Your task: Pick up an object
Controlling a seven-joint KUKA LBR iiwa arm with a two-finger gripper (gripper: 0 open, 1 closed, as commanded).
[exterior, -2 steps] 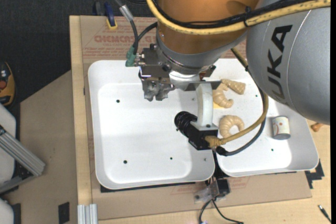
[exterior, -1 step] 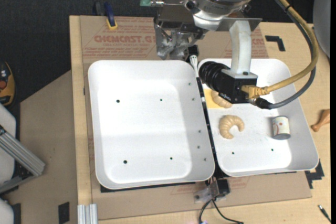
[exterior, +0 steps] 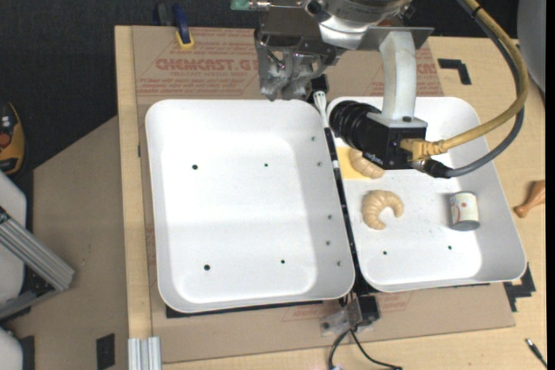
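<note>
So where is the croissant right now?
The croissant lies in the right bin, near its middle. A small white can is to its right, and a black camera hangs just above it.

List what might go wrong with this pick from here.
1. The hand hangs over the far rim between the bins, away from the croissant and the small can, so it may close on nothing.
2. A black wrist unit and yellow cable cover part of the right bin; something yellow beneath stays half hidden.
</note>
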